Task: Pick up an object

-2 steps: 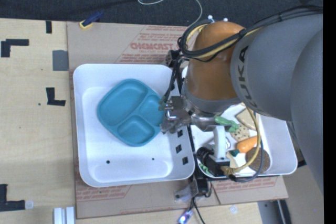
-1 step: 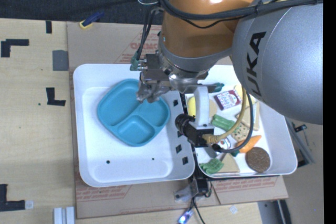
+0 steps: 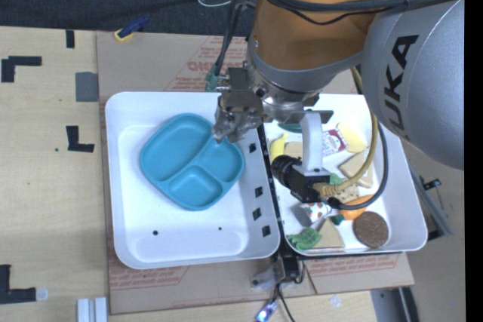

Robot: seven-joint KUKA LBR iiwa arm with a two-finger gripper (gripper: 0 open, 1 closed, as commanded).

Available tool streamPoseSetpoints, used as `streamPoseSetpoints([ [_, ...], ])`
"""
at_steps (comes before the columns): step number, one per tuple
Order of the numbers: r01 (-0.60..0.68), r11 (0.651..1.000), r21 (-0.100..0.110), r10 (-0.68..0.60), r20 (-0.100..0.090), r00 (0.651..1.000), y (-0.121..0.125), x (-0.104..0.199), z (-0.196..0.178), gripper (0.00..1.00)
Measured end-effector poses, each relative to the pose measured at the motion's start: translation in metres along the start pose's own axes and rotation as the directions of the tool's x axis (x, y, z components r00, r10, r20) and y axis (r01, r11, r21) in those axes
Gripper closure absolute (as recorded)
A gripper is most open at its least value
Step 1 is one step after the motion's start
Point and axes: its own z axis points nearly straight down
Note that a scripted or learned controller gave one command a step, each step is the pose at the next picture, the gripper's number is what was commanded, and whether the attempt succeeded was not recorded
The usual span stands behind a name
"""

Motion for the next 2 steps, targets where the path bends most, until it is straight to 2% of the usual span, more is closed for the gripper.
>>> streamPoseSetpoints([
  [1, -0.009, 1.0, 0.011, 0.009, 0.005, 1.0, -0.001, -0.061, 0.086, 1.0],
  [2, -0.009, 1.0, -0.014, 0.009, 0.001, 1.0, 0.001, -0.147, -0.053, 1.0],
])
